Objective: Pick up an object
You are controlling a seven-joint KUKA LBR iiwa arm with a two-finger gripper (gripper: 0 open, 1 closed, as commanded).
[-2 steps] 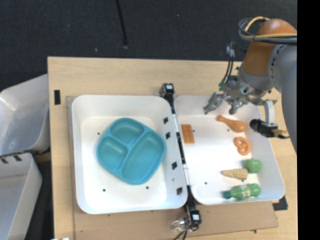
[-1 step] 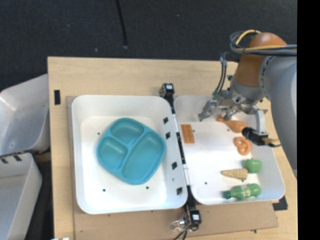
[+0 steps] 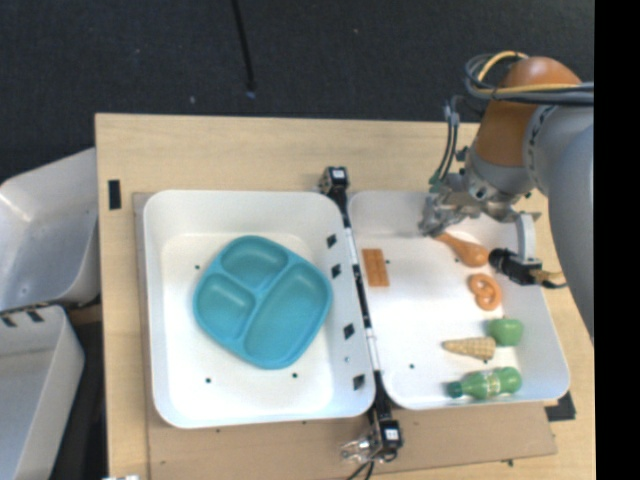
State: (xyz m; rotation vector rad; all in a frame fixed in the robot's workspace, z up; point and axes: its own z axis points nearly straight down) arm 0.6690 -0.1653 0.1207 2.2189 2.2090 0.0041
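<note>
Your gripper (image 3: pixel 440 218) hovers at the right bin's (image 3: pixel 400 368) far edge, beside a carrot (image 3: pixel 465 248); you cannot tell its state. 1 blue tray (image 3: pixel 262 300) fills the left bin (image 3: pixel 165 388).

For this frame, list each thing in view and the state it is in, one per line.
Blue divided plate: lying flat in the left bin, nothing on it.
Orange flat piece: lying flat in the right bin, near the divider.
Carrot-like piece: lying in the right bin, just under the hand.
Pretzel: flat, untouched.
Green pepper-like piece: resting, untouched.
Cone: on its side.
Green bottle: on its side.
</note>
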